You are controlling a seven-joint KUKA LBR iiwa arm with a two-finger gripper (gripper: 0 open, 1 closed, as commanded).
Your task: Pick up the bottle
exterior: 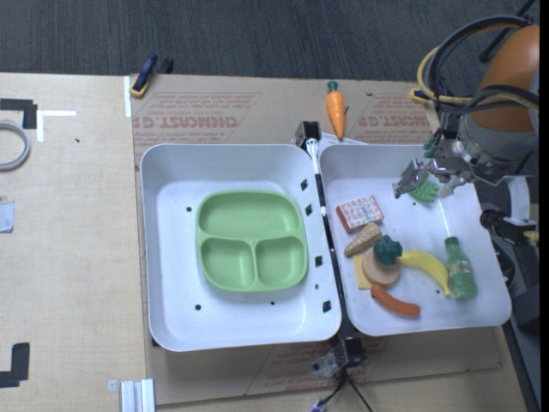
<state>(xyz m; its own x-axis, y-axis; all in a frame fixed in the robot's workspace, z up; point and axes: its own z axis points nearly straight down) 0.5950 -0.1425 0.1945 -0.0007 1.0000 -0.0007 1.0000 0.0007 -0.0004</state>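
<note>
Green bottle [460, 269] x1, right bin | banana [426, 267] x1 | gripper [418, 182] jaws: cannot tell

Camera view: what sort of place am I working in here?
Likely a robot lab test bench: two white bins on cardboard, toy food like a banana, a green bottle, and cabling by the gripper.

Bottle [460, 269] beside banana [426, 266]
</note>
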